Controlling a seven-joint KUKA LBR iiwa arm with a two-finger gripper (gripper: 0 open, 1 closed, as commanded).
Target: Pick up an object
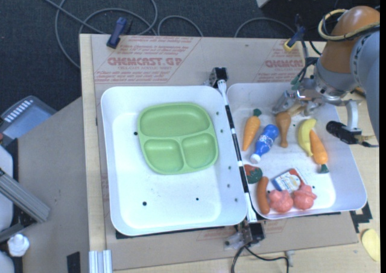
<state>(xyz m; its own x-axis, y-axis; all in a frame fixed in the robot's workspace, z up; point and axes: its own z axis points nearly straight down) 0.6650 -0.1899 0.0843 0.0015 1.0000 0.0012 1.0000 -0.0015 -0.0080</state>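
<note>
The claw [294,104] hangs over the right bin [353,172], just above a brown drumstick [283,125]; I cannot tell its state. A banana [306,133] lies beside the drumstick.

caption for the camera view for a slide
Gripper poised over toy food in the right bin; green plate in the left bin.
</note>
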